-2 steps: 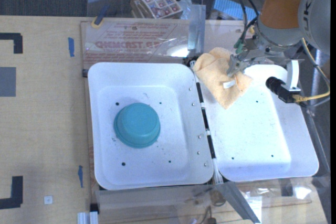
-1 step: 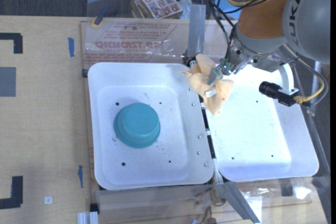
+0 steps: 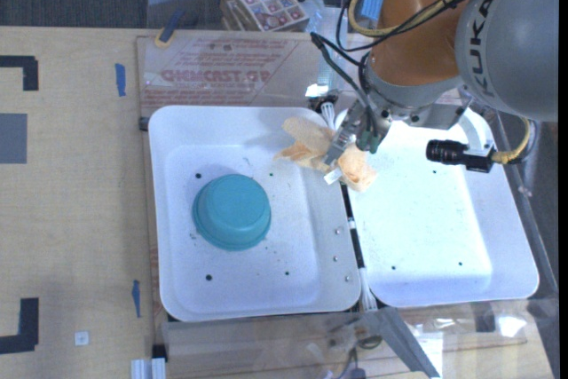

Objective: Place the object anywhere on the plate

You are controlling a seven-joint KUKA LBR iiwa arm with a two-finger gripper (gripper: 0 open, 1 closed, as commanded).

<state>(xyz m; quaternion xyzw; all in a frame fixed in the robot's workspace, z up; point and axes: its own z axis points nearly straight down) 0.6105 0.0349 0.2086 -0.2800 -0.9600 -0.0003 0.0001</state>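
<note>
Hovering at upper centre of the frame with the gripper point(image 3: 348, 146), just above the tan crumpled object point(image 3: 306, 146). Cannot tell if jaws are clenched, released or grasping anything. Lying across the shared rim, partly in the left bin point(image 3: 177, 138), partly in the right bin point(image 3: 444, 226). Well apart from the teal plate point(image 3: 232, 210), lower left. Probably the pickup step. Better to descend on the thick middle, away from the rim, close firmly, lift clear of the wall, then release low over the plate.
</note>
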